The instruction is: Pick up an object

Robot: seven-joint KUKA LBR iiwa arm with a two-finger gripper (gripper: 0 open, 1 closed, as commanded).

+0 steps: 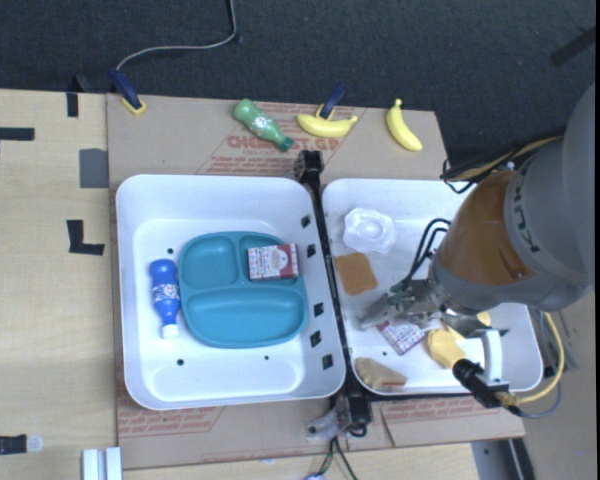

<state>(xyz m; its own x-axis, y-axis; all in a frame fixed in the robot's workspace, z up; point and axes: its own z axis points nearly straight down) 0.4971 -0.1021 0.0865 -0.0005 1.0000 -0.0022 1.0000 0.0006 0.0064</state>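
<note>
Lighting even and moderately bright from overhead. White bins [140, 208] slightly glared. Soft shadow beneath the arm [510, 238]. Image coarse; fine detail blurred.

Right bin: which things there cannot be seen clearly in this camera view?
- pincer: blurred and small, its state unclear.
- yellow object: partly covered by the arm, shape unknown.
- patterned packet: print too small to read.
- right bin: its right side hidden by the arm.

A bulky grey arm [570, 208] with rounded housings was seen, ringed by a broad orange band [488, 230] above the wrist. Black cables were looped beside it, and the hand [400, 308] was made of grey metal.
</note>
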